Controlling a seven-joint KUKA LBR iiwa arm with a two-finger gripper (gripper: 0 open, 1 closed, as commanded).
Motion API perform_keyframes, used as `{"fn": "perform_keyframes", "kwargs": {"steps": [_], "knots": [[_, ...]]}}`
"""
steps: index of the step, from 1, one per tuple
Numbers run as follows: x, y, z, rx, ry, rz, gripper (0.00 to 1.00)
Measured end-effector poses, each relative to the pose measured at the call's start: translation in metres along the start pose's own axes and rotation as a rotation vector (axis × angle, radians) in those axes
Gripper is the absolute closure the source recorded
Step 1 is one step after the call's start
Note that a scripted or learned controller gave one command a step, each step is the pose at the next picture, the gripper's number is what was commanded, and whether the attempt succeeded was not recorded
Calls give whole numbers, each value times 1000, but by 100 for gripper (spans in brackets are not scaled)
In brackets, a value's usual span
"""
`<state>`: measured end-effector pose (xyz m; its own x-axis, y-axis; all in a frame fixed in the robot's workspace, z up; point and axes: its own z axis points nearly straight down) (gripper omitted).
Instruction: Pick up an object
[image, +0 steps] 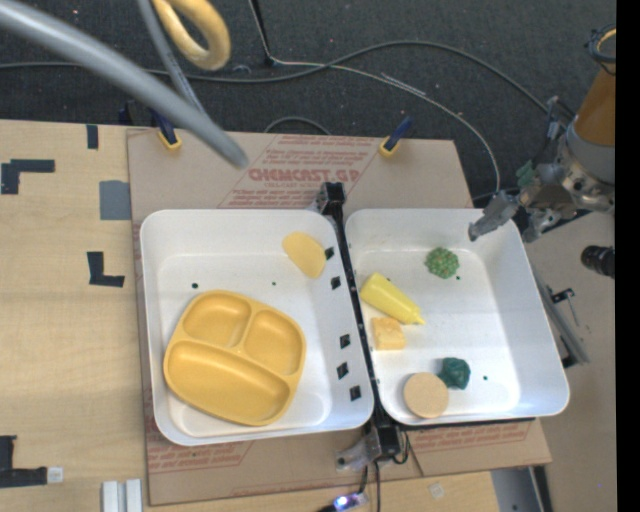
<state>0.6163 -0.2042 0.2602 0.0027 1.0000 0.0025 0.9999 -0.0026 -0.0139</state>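
At the bottom of the frame, a flat round tan disc (427, 394) is seen lying in the right white bin (530, 330), close to its lower rim. A small dark green lump (455, 373) is found just beside it, to the upper right. In the left white bin (160, 250), a big yellow plastic plate with three sections (235, 355) is laid in the lower part.

Higher up in the right bin, a pale yellow block (389, 333) is placed near the wall between the two bins. A bright yellow pointed piece (390, 298) is seen touching it from above. A bumpy green piece like a little bush (441, 263) is set by itself further up, with bare white floor all around it. Much open room is left on the right side of this bin.

A pale yellow curved piece (305, 254) is leaned near the top right of the left bin.

At the upper right, the grey gripper (510, 222) is held over the top right corner of the right bin. Its fingers are spread apart, and nothing is held between them.
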Motion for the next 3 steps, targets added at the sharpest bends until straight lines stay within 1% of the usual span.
{"fn": "perform_keyframes", "kwargs": {"steps": [1,2,3], "knots": [[1,2,-6,-10,-3,-4,0],[-5,2,41,-6,-2,-3,0],[6,1,100,-4,-1,-4,0]]}}
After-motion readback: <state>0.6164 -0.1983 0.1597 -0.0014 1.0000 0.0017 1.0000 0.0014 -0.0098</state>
